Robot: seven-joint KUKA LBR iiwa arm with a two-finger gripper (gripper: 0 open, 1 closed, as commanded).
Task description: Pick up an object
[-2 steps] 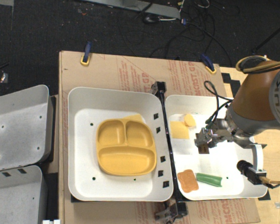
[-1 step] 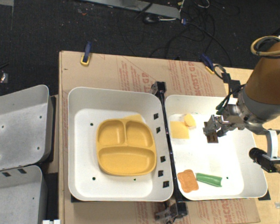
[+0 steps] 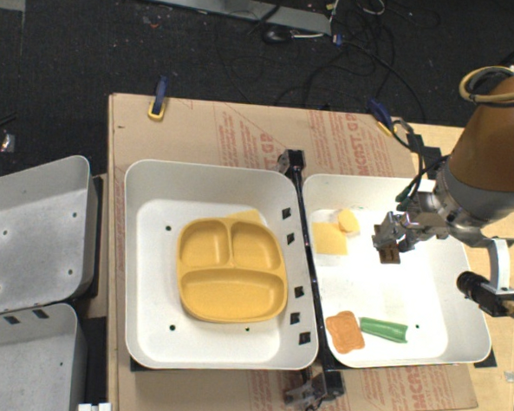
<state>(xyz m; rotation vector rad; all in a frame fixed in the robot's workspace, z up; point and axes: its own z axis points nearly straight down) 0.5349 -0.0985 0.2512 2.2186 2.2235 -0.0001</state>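
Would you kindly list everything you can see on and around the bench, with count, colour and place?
bins: two, white, side by side on the bench
tray: one, yellow, three compartments, left bin
yellow pieces: two, yellow, right bin, far left part
orange piece: one, orange, right bin, near edge
green piece: one, green, right of the orange piece
clamps: two, blue and yellow, far edge of the board
arm: one, orange and grey, from the right
gripper: one, dark, over the right bin

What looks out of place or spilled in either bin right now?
Nothing stands out. The yellow divided tray lies flat in the left bin. In the right bin, the yellow pieces, the orange piece and the green piece lie loose and intact. The gripper hangs above that bin's floor.
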